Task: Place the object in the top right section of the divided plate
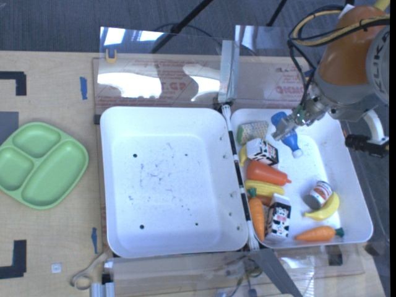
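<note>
The green divided plate [42,164] lies on the wooden bench at the far left, outside the bins, with nothing in its three sections. My gripper [286,129] hangs low over the back of the right bin [354,190], far from the plate. It is right at a blue bottle [291,142] with a white cap, which lies partly hidden under it. Whether the bottle is held is unclear.
The right bin also holds a corn cob [253,130], two cow-patterned cartons [263,152] [279,220], carrots [266,173] [315,232], bananas [325,209] and a can [317,192]. The left bin [167,178] lies between the right bin and the plate. Clear plastic walls rise behind both bins.
</note>
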Action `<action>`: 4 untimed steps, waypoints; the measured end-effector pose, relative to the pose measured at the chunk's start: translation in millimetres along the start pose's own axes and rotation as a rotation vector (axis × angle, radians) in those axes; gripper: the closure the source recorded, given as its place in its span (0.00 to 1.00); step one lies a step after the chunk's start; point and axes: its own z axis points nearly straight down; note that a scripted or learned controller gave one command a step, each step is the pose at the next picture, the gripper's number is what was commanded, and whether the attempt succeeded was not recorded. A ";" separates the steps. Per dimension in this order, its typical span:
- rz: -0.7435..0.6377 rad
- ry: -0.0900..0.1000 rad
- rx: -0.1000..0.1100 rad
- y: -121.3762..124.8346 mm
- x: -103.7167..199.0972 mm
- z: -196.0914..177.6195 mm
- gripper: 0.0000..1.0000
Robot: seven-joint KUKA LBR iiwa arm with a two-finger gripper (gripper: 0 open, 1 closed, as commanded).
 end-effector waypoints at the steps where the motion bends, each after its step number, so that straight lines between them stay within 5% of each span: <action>1: -0.095 0.002 0.003 11.7 101.5 -6.1 1.00; 2: -0.095 0.001 -0.001 12.8 101.0 -16.4 1.00; 3: -0.264 0.000 0.000 67.0 131.7 -8.5 1.00; 4: -0.380 0.004 0.004 29.3 244.6 28.9 1.00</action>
